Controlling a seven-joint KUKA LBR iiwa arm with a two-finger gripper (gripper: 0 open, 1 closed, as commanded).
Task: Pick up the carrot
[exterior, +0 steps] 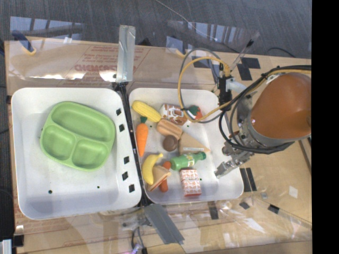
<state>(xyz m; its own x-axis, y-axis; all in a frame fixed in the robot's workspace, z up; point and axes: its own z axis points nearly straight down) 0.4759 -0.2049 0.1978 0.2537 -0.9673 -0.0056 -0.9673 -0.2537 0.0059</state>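
Across the table [63,62], which is covered in brown cardboard under clear plastic sheeting, two shallow white bins sit side by side. From where I stand, the left bin [26,179] carries a green divided plate [78,135] with three compartments, resting toward the bin's far half. The right bin [229,187] holds a clutter of toy food.

Over the right bin's right edge hangs the arm [280,110], its orange band bulking large, with yellow and black cables looping from it over the bin's far right corner. Its end effector [229,165] sits low by the bin's right wall, near the front corner, apart from the food; I cannot tell whether it is spread or pressed together, and nothing shows between its tips.

The carrot [142,138] lies along the right bin's left wall, orange, with its green top pointing away from me. Just beyond it lies a corn cob [145,111], tilted. Just in front of the carrot a banana [152,164] curves, touching a second small orange piece [164,183] near the front wall. A green bottle [188,160] lies on its side mid-bin, with a red-and-white carton [190,183] just in front of it. A small brown round piece [170,143] sits between the carrot and the bottle.
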